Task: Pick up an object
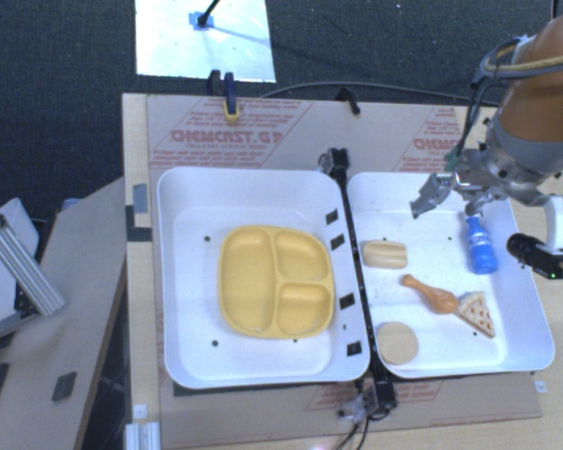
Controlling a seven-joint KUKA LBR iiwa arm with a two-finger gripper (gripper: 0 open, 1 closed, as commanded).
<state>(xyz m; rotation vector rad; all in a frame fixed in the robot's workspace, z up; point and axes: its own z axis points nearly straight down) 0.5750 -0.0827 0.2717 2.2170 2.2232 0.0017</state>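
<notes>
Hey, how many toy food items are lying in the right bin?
4: a hot dog bun near the divider, a drumstick mid-bin, a pizza slice beside it, a round cookie at the front. The arm may hide others.

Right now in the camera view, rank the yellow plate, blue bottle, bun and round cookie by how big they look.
1. Yellow plate, by far the largest.
2. Blue bottle, bun and cookie: these look about alike, so I won't rank them; the cookie, nearest the camera, may look bigger than it is.
</notes>
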